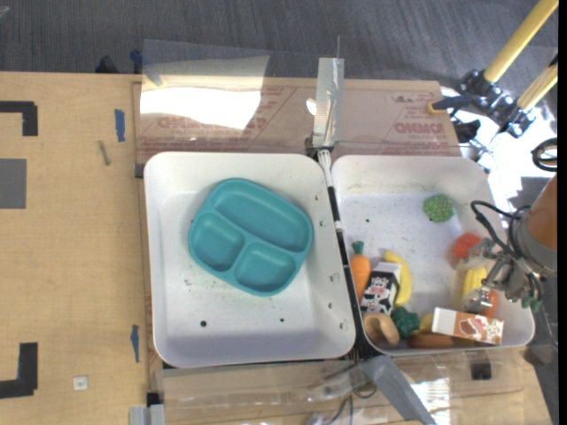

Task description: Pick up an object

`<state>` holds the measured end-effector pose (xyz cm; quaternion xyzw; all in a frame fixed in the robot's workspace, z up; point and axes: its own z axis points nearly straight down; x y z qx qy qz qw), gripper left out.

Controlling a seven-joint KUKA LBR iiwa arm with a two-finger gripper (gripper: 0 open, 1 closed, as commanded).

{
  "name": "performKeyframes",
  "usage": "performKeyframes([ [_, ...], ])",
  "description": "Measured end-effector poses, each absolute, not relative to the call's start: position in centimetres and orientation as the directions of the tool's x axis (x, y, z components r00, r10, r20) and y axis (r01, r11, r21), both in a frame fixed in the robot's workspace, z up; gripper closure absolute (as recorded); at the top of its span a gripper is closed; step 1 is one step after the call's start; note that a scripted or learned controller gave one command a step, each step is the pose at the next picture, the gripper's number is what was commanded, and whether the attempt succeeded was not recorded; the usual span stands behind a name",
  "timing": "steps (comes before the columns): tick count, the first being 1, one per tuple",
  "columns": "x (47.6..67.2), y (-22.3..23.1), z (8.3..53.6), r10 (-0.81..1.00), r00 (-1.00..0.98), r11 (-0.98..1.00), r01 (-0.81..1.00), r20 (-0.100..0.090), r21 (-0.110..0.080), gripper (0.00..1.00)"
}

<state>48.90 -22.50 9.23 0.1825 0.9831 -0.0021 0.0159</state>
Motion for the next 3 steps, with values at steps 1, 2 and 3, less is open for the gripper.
performKeyframes([
  [1, 49.0, -15.5, 9.2, 0.316, -0.948, 0.949, 0.316, -0.034, 0.005, 0.00],
  [2, 48.3, -22.4, 24.0, 0.205, -0.978, 0.979, 0.206, -0.021, -0.006, 0.00],
  [3, 48.3, -22.3, 9.9, 0.191, -0.981, 0.982, 0.191, -0.011, -0.001, 0.00],
])
